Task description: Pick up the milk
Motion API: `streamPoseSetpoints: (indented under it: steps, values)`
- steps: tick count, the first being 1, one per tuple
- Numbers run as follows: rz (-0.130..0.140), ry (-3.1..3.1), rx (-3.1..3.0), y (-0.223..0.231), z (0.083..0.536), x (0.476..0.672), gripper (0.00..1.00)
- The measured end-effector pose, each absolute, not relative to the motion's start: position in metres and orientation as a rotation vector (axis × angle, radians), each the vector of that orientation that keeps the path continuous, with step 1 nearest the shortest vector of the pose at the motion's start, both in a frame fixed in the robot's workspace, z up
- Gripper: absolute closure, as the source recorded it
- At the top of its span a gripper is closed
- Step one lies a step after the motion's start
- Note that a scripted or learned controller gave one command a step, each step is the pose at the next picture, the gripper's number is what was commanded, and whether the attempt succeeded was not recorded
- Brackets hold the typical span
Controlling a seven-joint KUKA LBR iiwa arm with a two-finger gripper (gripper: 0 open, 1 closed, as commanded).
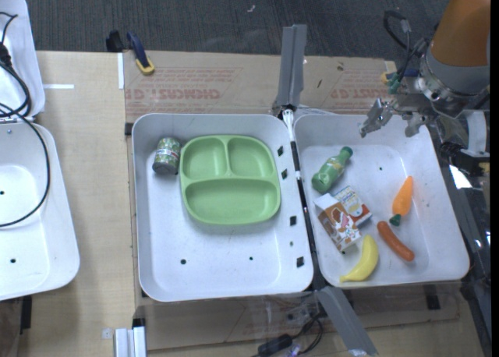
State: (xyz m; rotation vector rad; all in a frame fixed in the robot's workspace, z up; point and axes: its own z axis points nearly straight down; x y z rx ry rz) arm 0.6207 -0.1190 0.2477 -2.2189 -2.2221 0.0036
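Right bin (pixel 437 184): milk (pixel 342 217) below end effector (pixel 394 118)

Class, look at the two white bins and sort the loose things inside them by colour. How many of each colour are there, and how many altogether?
Green: 3, the divided plate, the bottle and the small can
Orange: 2, the carrot and the sausage
Yellow: 1, the banana
White and brown: 1, the milk carton
Total: 7
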Motion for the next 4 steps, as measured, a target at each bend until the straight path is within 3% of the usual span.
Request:
streamPoseSetpoints:
  steps: [1,2,3,4]
  values:
    - [0.004,-2.309,-2.126,-0.077,0.205,0.541,0.00]
    - [-0.004,-2.391,-2.045,-0.122,0.114,0.491,0.00]
    - [-0.005,-2.730,-1.598,-0.108,0.106,0.515,0.00]
    - [-0.022,-2.765,-1.577,-0.103,0.107,0.490,0.00]
